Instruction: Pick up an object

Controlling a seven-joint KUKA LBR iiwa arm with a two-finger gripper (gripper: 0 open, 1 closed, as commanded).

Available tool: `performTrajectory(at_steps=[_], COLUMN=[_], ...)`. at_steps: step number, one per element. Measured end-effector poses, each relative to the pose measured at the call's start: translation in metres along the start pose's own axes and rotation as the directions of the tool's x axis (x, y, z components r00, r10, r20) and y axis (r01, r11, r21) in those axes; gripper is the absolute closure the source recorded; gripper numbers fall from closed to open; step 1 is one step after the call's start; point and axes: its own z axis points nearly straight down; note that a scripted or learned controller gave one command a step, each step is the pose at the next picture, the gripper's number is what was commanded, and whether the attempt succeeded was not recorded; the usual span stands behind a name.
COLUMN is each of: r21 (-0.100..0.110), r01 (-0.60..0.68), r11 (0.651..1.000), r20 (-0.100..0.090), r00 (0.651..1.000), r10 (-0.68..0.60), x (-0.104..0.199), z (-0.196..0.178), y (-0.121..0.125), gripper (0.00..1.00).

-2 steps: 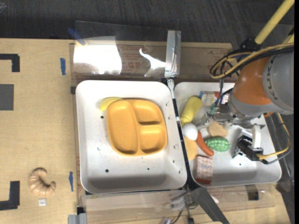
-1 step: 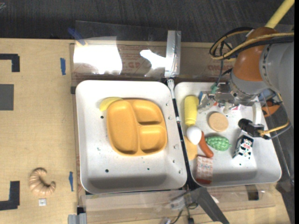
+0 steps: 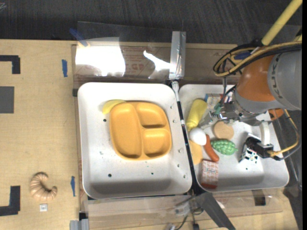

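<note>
The arm (image 3: pixel 268 80) reaches in from the right over the right bin (image 3: pixel 276 176); its end effector (image 3: pixel 221 113) hangs above a tan disc (image 3: pixel 223 130), grip state impossible to tell.

Both shallow white bins (image 3: pixel 91 176) look like smooth moulded plastic with a soft sheen. The orange three-compartment tray (image 3: pixel 140 129) is matt plastic. The tan surface (image 3: pixel 33 143) reads as flat, dull fibreboard. A clear plastic sheet (image 3: pixel 120 59) behind the bins glares brightly. My grey arm casing (image 3: pixel 288 78) looks satin, its orange band (image 3: pixel 256 83) glossy.
</note>
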Motion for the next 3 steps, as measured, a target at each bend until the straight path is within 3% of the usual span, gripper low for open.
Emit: performTrajectory(at_steps=[1, 2, 3], r21=[0.015, 0.01, 0.005], r01=[0.057, 0.013, 0.012], r11=[0.998, 1.0, 1.0], r20=[-0.006, -0.005, -0.003], r00=[0.998, 1.0, 1.0], r10=[-0.057, -0.013, -0.012], x=[-0.024, 0.002, 0.002], z=[-0.113, -0.005, -0.016], y=[-0.029, -0.029, -0.027], gripper=[0.0, 0.0, 1.0])
